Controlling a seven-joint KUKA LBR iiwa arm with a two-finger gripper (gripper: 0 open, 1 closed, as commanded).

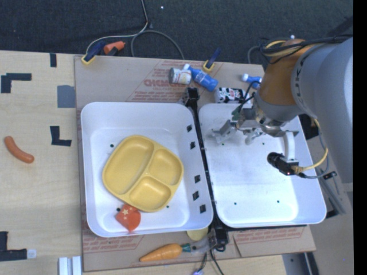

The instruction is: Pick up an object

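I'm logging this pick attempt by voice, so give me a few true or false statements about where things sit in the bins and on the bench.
1. The yellow divided plate lies in the left bin. True.
2. The red toy sits in the right bin. False: it is in the left bin, by the plate's near edge.
3. The end effector is over the right bin. True.
4. The carrot lies on the plate. False: it lies outside the bins, on the bench's near edge.
5. The sausage lies left of both bins. True.
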